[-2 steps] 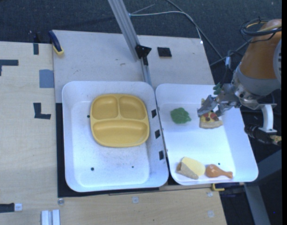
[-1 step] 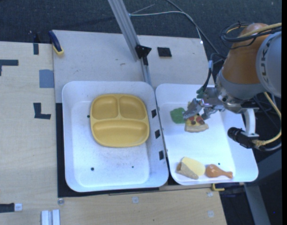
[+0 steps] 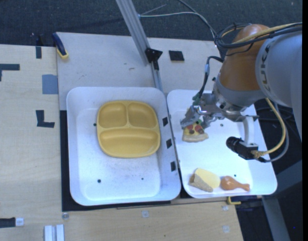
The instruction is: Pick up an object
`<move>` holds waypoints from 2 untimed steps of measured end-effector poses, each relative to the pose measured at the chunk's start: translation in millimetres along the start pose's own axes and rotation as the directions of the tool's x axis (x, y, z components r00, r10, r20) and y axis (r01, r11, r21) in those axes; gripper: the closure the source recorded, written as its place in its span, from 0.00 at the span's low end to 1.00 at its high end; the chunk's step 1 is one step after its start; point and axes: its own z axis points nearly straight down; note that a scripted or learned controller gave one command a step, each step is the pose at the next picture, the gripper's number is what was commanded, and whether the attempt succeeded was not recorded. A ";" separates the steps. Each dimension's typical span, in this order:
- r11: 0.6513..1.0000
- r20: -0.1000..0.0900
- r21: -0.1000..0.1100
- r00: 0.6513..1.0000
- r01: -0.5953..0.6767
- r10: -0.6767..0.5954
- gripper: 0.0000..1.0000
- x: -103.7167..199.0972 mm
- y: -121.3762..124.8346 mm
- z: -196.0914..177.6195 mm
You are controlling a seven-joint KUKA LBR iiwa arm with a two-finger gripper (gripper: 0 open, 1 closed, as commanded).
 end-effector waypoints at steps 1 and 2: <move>1.000 0.000 0.002 1.000 0.001 -0.001 1.00 43.6 -11.4 6.1; 1.000 0.000 0.000 1.000 0.001 -0.001 1.00 93.4 -13.7 -3.0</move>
